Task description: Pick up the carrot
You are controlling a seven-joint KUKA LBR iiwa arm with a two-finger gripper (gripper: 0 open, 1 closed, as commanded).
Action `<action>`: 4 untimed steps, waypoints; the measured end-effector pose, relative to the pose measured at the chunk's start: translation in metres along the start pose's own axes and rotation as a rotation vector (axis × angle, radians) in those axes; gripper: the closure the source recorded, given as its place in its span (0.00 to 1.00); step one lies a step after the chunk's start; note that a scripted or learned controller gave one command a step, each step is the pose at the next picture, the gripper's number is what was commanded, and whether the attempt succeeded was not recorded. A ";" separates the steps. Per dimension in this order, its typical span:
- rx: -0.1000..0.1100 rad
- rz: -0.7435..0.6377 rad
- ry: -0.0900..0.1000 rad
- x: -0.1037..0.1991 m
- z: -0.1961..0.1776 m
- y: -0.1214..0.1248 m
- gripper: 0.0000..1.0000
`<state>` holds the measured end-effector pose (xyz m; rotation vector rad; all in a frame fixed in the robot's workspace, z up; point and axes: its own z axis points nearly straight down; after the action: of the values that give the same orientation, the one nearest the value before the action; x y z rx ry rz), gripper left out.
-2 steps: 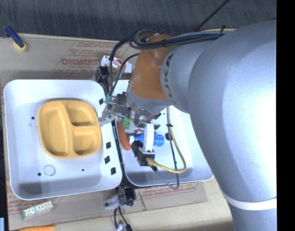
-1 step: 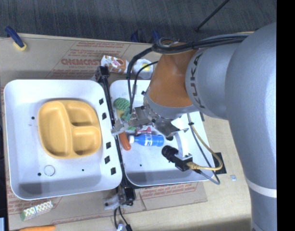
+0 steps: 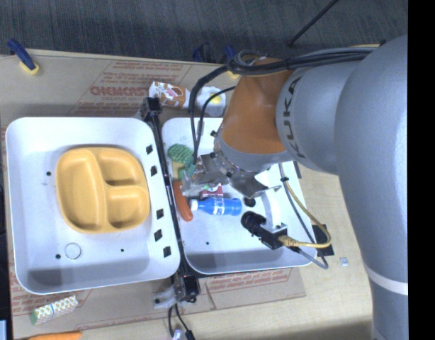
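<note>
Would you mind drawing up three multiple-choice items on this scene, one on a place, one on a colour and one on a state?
1. Where does the carrot lie?
A. In the right bin, by its left wall
B. On the yellow tray
C. On the cardboard outside both bins

2. What colour is the divided tray in the left bin?
A. Blue
B. Yellow
C. Green

3. How does the blue bottle rest?
A. Standing upright
B. Lying on its side on the bin floor
C. Leaning against the yellow tray

Answers: 1 A, since the orange carrot rests inside the right bin along the wall next to the divider; 2 B, since the three-compartment tray is plainly yellow; 3 B, since the bottle stretches lengthwise across the floor beside the carrot, below the gripper.
</note>
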<state>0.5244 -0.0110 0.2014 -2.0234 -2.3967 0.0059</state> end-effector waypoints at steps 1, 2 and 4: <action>-0.005 -0.170 -0.003 -0.076 -0.067 -0.040 1.00; -0.005 -0.293 -0.003 -0.142 -0.104 -0.065 1.00; -0.006 -0.486 -0.005 -0.189 -0.126 -0.081 1.00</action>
<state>0.4769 -0.2109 0.3274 -1.3903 -2.8190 0.0014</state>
